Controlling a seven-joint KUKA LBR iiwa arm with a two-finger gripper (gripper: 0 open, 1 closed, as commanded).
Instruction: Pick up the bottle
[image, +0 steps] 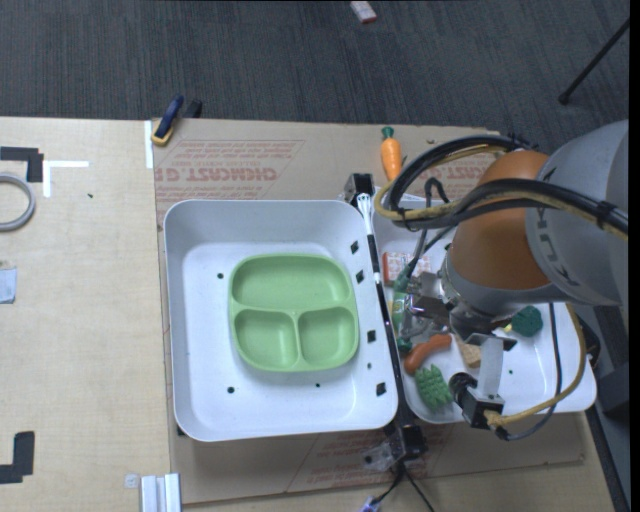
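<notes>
Bottle is not a shape we can name with certainty here; our best candidate is a pale object with a red and green label (402, 268), lying against the left wall of the right bin (572, 385), right of frame centre, partly under the arm.

Just below and right of it sits the gripper (432, 312), low over that bin, buried beneath the wrist. We cannot tell whether it is spread or closed, nor whether anything sits in it.

Directly below the gripper lies an orange-red sausage-shaped toy (430, 349), and under that a knobbly green toy (432, 385). A dark green piece (526, 321) rests further right, near the wrist.

Above these, the arm's orange band (500, 235) and grey body (585, 225) cover much of the right bin, with black and yellow cables (440, 165) looping around them.

The left bin (195, 300) touches the right one along its edge, and it holds a light green divided plate (294, 312) at frame centre.

Both bins stand on a cardboard sheet (230, 160). A toy carrot (390, 155) lies on it above the right bin. Toward the upper left we see a blue and yellow object (168, 118), and a grey ring (15, 200) at the left edge.
</notes>
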